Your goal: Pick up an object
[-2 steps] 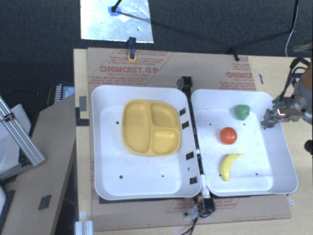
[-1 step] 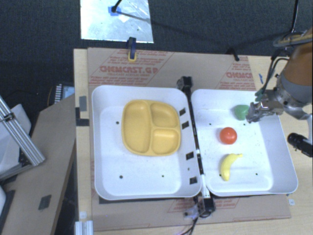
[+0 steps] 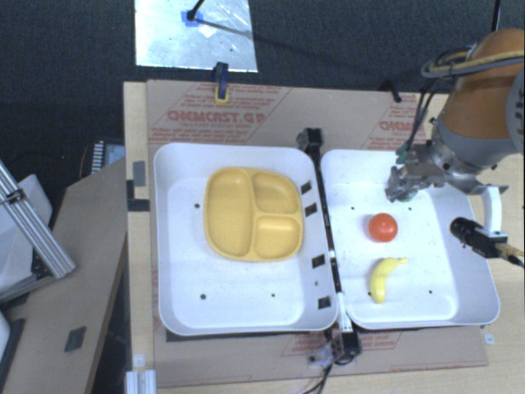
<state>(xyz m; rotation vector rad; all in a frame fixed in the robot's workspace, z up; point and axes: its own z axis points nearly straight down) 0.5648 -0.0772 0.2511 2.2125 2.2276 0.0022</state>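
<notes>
So the grey KUKA arm with the orange band [image 3: 484,97] comes in from the right edge of the camera view, its bulky upper section angled down and to the left. The orange band sits up top, with the grey wrist just below it. Dark cables loop along the wrist's left side. At the end, the small grey two-finger gripper [image 3: 399,189] points downward, hanging low. It's too small and blurry to make out more.

Red tomato [image 3: 382,227], yellow banana [image 3: 384,278] just below — right bin [image 3: 435,302].
</notes>
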